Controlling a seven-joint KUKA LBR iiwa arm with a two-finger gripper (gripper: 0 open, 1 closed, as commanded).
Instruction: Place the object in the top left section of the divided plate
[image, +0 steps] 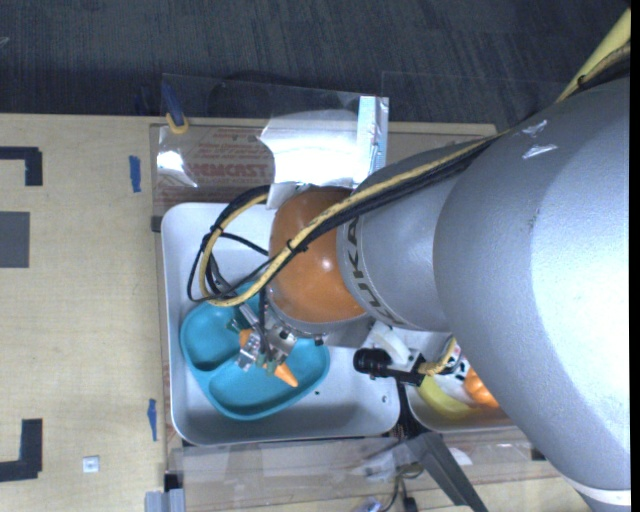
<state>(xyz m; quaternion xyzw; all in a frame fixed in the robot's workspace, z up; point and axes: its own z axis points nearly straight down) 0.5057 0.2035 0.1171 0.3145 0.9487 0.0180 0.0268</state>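
The claw (262, 352) hung low over the blue plate (215, 345) in the left bin (180, 250), and whether it was apart or together could not be told, as the wrist hid most of it. Just beside its tip, toward the plate's right side, an orange object (286, 375) lay on the plate, touching or nearly touching the claw; which section it lay in could not be told. Directly above the claw sat the orange band (310, 255), with black and yellow cables (225, 250) looping out to its left. Right of the claw, the grey arm (520, 280) crossed the other bin, where a yellow thing (445, 395) and another orange piece (478, 388) peeked out beneath it. Farther off, past the bins, lay the pale wooden counter (70, 330).
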